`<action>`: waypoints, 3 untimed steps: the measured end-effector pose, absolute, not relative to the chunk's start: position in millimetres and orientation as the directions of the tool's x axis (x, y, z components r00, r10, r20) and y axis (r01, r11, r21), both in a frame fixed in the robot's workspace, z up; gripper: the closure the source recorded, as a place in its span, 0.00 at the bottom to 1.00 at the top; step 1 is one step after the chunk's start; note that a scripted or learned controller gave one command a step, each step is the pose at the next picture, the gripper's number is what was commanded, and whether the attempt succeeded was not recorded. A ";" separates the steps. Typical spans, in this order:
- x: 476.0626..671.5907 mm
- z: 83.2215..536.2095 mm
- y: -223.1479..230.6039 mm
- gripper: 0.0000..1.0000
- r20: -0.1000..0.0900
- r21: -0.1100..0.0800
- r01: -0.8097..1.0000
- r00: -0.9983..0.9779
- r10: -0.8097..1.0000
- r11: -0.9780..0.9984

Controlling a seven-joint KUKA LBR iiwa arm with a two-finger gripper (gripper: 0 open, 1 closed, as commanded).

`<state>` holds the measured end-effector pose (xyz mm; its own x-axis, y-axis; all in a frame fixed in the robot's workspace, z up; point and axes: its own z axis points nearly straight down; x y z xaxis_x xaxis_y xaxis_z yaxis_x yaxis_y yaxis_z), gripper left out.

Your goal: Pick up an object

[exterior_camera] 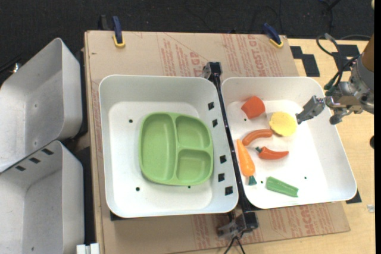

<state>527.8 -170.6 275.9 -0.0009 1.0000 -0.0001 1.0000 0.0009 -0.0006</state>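
From the overhead camera, I am looking down on the desk (155, 47) with its two white bins side by side. The left bin (119, 104) is carrying a green divided plate (177, 149), lying flat in the middle, out of my reach line for now.

The right bin (339, 154) is holding everything I might pick. A yellow round piece (283, 124) is sitting near the bin's far right part, with an orange-red chunk (253, 106) just beside it toward the far left corner. An orange sausage-like curve (256, 136) and a red chili (273, 154) are lying in the middle, a carrot (246, 160) is lying along the left wall, and a green strip (281, 187) is resting near the near edge.

My gripper (324, 109) is hanging over the right bin's far right side, tilted toward the yellow piece. The jaws are standing spread apart and holding nothing, which I am judging as an approach, since the yellow piece is nearest.
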 end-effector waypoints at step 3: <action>527.6 106.5 -185.2 0.00 0.001 -0.001 1.000 0.003 1.000 -0.003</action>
<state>527.6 -185.2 106.5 0.0030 1.0000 0.0007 1.0000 -0.0030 -0.0014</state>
